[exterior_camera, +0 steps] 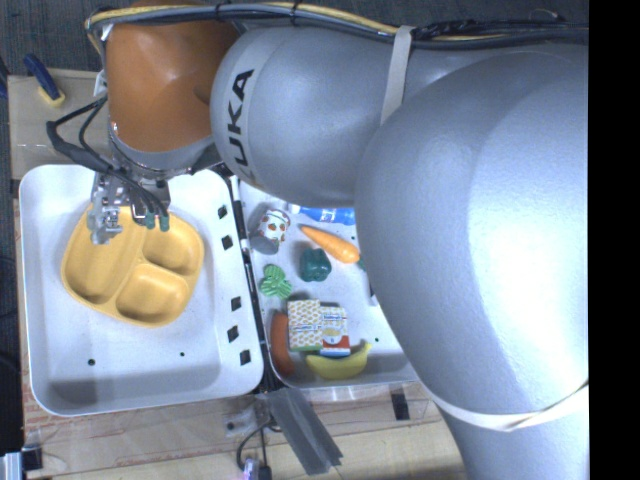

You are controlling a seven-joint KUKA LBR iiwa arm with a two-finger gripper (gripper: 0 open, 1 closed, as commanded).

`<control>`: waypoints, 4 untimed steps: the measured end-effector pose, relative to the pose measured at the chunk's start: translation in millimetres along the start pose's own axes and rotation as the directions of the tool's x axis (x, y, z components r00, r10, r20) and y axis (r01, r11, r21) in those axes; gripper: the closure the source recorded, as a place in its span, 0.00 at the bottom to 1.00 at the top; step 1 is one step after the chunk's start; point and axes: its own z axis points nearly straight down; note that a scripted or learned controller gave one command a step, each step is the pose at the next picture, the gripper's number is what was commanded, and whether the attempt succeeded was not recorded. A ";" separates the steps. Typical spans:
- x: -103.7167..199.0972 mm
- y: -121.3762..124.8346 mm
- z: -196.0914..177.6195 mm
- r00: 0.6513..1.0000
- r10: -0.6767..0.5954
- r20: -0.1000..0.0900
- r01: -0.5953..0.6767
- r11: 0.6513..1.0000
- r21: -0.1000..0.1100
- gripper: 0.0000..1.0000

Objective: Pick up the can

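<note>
While the end effector (128, 211) hovers over the yellow tray (132, 263), grip state unclear, the can (270, 228) sits untouched off beside it — pickup not yet begun.

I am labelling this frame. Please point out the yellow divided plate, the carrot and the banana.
yellow divided plate (150, 288): camera view, on its front compartment.
carrot (332, 244): camera view, on the middle of its orange body.
banana (338, 365): camera view, on its curved middle.

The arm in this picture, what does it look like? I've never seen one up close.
The arm is made of big, rounded, smooth grey shells, with black letters "UKA" on one. Above the wrist sits a glossy orange band. Black and yellowish cables run along its top. The gripper is small, metallic, with dark green-tipped fingers.
</note>
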 end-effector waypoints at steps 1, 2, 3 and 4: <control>-7.5 -13.5 -98.8 0.981 -0.196 0.004 0.196 0.981 0.000 1.00; -8.1 -12.2 -110.4 0.980 -0.200 0.008 0.200 0.980 0.000 1.00; -56.3 -4.9 -15.5 0.982 0.189 0.000 -0.189 0.982 0.000 1.00; -57.2 -4.6 -27.0 0.983 0.185 0.003 -0.185 0.983 0.000 1.00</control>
